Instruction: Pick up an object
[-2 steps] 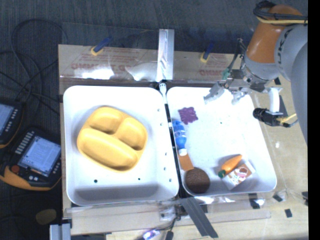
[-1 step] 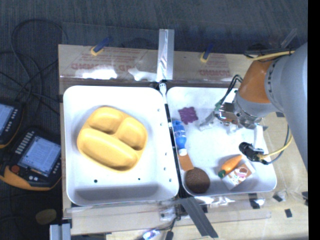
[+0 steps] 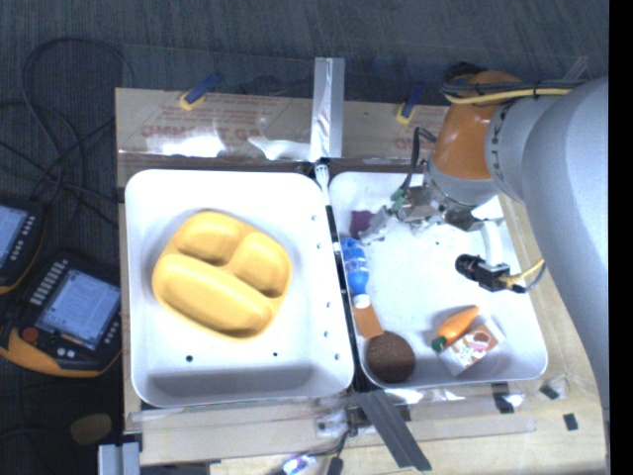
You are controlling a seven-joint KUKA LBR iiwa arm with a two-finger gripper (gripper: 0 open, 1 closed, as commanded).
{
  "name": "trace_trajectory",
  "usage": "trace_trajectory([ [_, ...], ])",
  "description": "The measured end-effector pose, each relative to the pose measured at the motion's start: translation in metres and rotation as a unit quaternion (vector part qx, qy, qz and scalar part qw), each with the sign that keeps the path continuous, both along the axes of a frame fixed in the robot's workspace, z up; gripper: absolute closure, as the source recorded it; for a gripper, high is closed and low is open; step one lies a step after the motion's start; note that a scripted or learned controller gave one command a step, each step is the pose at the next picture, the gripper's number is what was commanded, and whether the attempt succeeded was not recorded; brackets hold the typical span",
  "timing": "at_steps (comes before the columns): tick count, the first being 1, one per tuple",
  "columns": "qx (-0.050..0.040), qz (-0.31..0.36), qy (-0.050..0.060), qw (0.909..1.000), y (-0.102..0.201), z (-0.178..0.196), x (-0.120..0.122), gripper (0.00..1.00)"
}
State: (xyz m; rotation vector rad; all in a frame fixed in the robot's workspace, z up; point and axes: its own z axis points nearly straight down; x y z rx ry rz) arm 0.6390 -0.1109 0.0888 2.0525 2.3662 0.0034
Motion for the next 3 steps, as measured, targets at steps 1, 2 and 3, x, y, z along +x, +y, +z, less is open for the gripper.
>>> trace_trajectory([
  [1,-0.0016,0.095,0.004,0.9955,0.01,-0.001,0.03,0.0],
  [2,-0.0022,0.096,-0.001,0.9954,0.01,0.017,0.034,1.0],
  [3,-0.0022,0.095,0.001,0.9955,0.01,0.012,0.032,0.0],
])
